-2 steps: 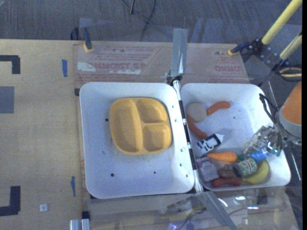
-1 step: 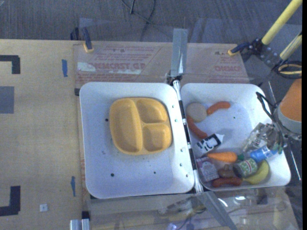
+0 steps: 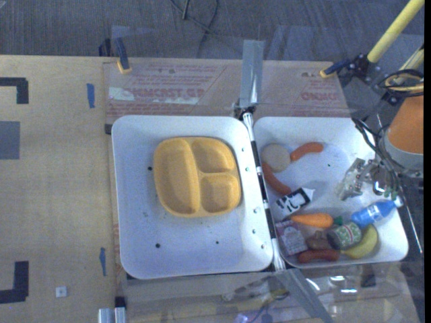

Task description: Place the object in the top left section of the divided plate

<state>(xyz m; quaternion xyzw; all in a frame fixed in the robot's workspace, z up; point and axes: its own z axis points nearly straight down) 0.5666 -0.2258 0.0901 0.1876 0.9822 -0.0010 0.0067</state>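
Pincer [image 3: 355, 180] is seen at right bin's [image 3: 337, 132] right edge; finger state can't be told. Divided plate [image 3: 196, 175] lies well to its left, in left bin [image 3: 135, 200]. No obj seen held yet, so pick prob comes first.

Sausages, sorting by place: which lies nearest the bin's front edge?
The dark red sausage beside the banana; the other two lie near the bun.

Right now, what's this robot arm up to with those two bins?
The arm's gripper hovers over the right bin, which holds toy food: a carrot, a banana, a blue bottle, sausages and a few other pieces. Nothing is visibly between its fingers. The yellow divided plate sits in the left bin, and all its sections look unfilled, so the placing is not yet done.
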